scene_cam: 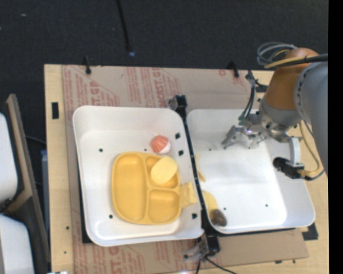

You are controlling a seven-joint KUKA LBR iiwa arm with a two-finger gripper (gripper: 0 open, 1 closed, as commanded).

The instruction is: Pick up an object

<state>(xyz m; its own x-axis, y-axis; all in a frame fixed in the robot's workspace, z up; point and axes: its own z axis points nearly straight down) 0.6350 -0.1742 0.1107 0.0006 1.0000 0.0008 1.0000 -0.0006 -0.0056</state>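
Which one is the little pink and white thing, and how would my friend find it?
Look in the left bin, just above the yellow divided tray. The small round thing there is pinkish-orange and white, lying on the bin floor, while its neighbours are yellow.

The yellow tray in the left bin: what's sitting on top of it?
A pale yellow round piece rests on the yellow tray, over its upper right compartment. What lies beneath that piece is covered. The pink and white object lies just beyond the tray's rim.

Even overhead light, soft focus, bins [91, 124] perhaps slightly overexposed.
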